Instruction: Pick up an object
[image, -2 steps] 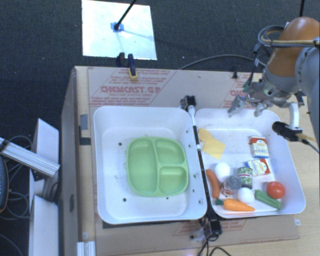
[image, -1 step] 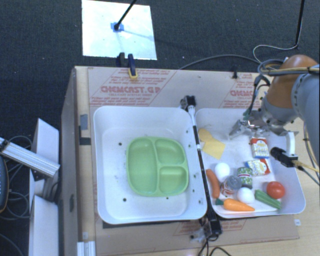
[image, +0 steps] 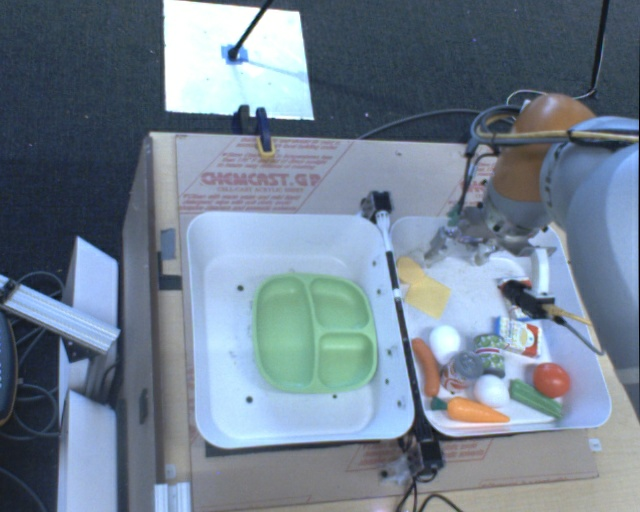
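your arm sits over the right bin's far end, with the toy food below it.
from the left, you see a green divided plate (image: 315, 333) in the left bin (image: 215, 260); in the right bin (image: 590, 395) lie a yellow cheese slice (image: 424, 287), two carrots (image: 426, 366), two white eggs (image: 444, 339), a small can (image: 463, 368), a tomato (image: 551, 380) and a green pod (image: 536, 398). the hand (image: 462, 243) hovers beyond the cheese; whether it is spread or pressed together, you cannot tell.

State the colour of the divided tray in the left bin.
Light green tray, seen in the camera view.
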